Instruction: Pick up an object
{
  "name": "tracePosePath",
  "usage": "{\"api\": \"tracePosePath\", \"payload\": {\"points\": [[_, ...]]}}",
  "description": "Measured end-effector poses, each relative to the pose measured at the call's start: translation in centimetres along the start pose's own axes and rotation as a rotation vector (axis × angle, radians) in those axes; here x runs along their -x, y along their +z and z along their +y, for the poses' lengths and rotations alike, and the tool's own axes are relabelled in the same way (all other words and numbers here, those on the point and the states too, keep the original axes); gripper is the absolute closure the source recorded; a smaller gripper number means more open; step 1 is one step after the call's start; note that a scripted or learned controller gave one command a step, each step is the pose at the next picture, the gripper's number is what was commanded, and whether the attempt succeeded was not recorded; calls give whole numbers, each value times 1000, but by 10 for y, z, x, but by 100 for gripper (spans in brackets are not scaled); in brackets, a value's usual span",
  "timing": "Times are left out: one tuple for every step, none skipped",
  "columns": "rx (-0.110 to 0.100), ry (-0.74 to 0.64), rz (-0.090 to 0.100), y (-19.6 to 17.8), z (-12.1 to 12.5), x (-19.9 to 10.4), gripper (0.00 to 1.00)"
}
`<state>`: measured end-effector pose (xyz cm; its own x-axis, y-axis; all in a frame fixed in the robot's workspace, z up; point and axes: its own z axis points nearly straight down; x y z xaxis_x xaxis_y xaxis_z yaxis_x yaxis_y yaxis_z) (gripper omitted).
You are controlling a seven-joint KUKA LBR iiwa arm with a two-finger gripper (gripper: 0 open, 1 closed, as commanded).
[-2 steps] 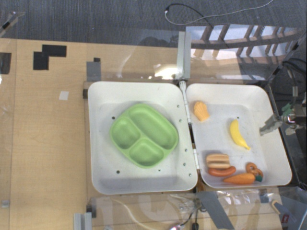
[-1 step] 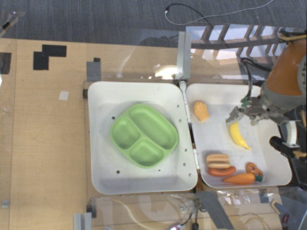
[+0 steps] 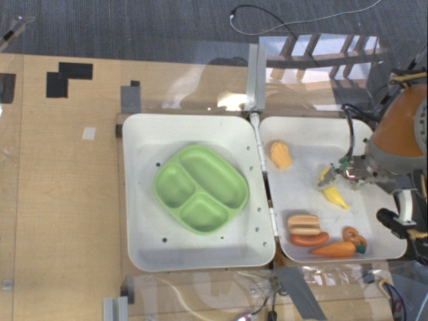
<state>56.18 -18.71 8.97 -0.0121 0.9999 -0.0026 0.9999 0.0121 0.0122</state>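
In the right bin point(image 3: 304, 134) lie several toy foods. A yellow-orange corn cob point(image 3: 281, 155) rests near the bin's left wall. A yellow banana-like piece point(image 3: 335, 196) lies mid-bin. My gripper point(image 3: 345, 173) hangs low over the bin, just above and touching or nearly touching that yellow piece's upper end; the contact is hidden by the wrist. A hot dog in a bun point(image 3: 304, 223), a red sausage-like piece point(image 3: 309, 239), a carrot point(image 3: 334, 249) and a small orange item point(image 3: 352, 235) sit along the front edge.
The left bin point(image 3: 144, 246) holds a green divided plate point(image 3: 201, 188). A metal divider point(image 3: 264, 179) separates the bins. The arm's orange band point(image 3: 401, 126) looms over the right bin's far right side. A black cable point(image 3: 349, 136) hangs near the wrist.
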Motion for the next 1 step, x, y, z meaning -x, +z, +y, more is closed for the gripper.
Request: {"api": "tracePosePath", "payload": {"points": [[6, -2, 1, -12, 3, -2, 100]]}}
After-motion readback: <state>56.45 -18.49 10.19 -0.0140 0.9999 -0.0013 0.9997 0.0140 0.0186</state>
